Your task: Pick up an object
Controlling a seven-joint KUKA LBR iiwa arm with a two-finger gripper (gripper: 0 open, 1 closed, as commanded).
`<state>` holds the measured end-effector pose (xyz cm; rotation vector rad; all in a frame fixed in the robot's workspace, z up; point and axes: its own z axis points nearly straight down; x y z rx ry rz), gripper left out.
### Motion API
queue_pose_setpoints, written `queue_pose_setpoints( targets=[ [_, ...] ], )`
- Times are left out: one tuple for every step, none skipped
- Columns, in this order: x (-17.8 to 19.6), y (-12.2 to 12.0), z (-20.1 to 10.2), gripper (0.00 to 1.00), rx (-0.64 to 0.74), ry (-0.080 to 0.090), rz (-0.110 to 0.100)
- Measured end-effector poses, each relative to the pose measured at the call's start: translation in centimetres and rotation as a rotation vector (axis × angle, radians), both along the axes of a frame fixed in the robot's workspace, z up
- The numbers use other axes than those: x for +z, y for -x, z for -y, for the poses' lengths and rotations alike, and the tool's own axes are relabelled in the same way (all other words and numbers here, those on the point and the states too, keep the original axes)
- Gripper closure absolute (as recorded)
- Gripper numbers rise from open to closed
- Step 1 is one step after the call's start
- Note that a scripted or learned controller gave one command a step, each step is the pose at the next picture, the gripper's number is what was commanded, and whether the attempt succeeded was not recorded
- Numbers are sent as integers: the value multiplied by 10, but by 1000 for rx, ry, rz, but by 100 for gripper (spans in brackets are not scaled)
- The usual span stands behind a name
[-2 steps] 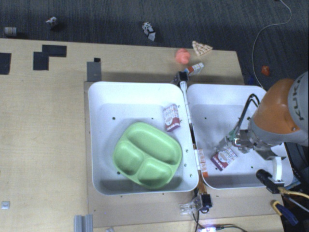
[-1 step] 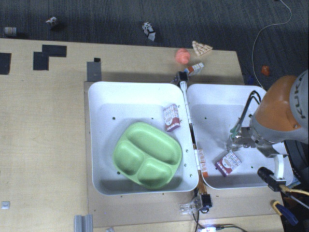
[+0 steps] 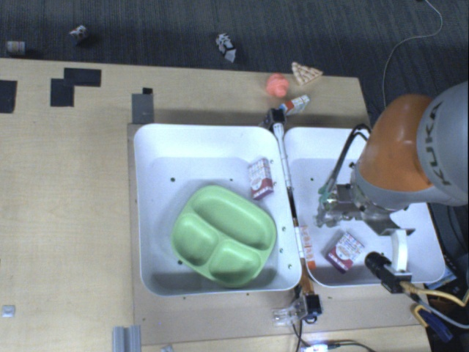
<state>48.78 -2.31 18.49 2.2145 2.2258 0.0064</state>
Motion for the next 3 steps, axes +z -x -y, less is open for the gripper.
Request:
queue_pose_setpoints(
  targets=[
    [-29, -46, 69, 100, -4, 3, -1],
    [0, -138, 32, 100, 1, 1, 0],
    [0, -138, 32, 0, 0, 2, -1]
  ],
)
